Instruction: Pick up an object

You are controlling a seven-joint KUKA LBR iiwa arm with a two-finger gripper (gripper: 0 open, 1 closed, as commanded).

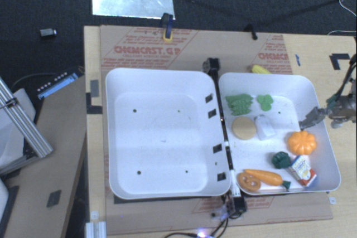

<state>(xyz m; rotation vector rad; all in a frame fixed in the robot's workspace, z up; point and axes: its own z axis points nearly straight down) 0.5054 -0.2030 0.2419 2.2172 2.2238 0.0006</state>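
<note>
Orange pumpkin (302, 142), the object lying nearest the gripper (310, 117), is sitting close to the right rim of the right bin (279, 82), touching nothing. The arm (346, 103) is reaching in over that rim, its dark fingertips hanging just above and beyond the pumpkin; whether they are apart or together I cannot tell from where I am standing. Sharing the bin are a green leafy piece (239, 103) and a smaller green piece (264, 101) toward the far edge, a tan disc (244, 127) beside a small white piece (264, 127) in the middle, and, along the near edge, a carrot (260, 178), a dark green vegetable (281, 160) and a little carton (302, 169). The left bin (162, 134) is lying alongside. The pumpkin is looking like light, rigid toy plastic, smooth and rounded, so it is likely to slip; gripping it across its widest part seems safest.
</note>
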